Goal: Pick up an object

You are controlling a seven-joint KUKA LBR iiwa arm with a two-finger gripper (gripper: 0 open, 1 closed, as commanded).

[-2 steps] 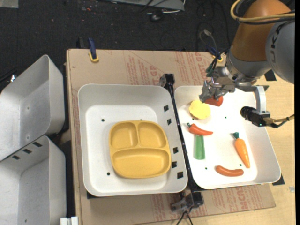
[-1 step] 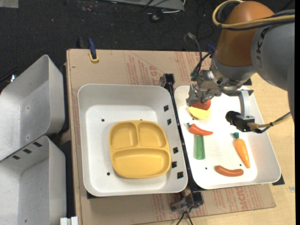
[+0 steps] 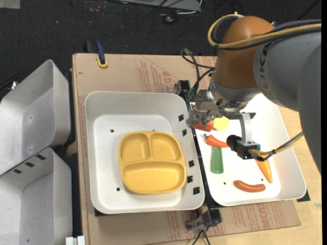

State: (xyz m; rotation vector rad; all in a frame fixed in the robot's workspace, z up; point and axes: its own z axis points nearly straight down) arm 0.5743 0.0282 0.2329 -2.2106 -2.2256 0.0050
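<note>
Plainly, the gripper (image 3: 203, 117) hangs over the left edge of the right bin (image 3: 288, 188), near that bin's far-left corner, with the grey arm and its orange band above it. Just below it lie a yellow piece (image 3: 221, 123) and a red-orange piece (image 3: 216, 142); whether the gripper is clamped on anything I cannot tell. A green cylinder (image 3: 217, 160) lies toward the bin's middle, its long axis running from far edge to near edge, a short way nearer the camera than the gripper. A sausage (image 3: 250, 186) rests by the near edge and a carrot (image 3: 264, 170) toward the near-right. The left bin (image 3: 102, 106) carries a yellow divided tray (image 3: 152, 162).
</note>
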